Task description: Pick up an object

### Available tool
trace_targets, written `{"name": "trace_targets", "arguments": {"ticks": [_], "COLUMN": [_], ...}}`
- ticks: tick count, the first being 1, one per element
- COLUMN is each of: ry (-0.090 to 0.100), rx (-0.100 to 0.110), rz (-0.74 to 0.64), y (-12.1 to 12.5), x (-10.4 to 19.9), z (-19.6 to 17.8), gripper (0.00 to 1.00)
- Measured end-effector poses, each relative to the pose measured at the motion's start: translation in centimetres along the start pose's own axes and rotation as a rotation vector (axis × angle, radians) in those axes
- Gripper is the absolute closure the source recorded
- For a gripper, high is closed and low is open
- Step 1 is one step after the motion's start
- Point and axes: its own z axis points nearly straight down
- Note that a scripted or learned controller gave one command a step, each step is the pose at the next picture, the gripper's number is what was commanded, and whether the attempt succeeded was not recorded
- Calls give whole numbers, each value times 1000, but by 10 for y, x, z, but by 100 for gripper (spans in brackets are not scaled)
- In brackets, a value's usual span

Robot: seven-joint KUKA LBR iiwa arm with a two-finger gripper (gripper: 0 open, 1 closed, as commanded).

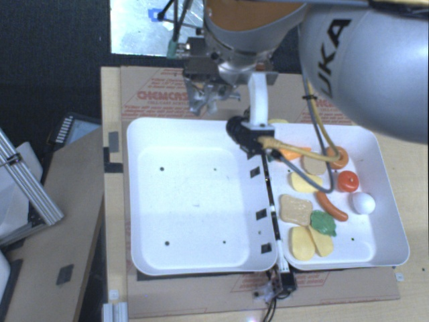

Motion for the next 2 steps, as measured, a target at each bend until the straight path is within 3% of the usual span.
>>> {"name": "trace_targets", "arguments": {"ticks": [1, 2], "ry": [3, 4], "rx": [-18, -23], "rz": [10, 7], "y": [69, 108], "x": [-3, -4], "z": [-16, -75], "gripper": [100, 100]}}
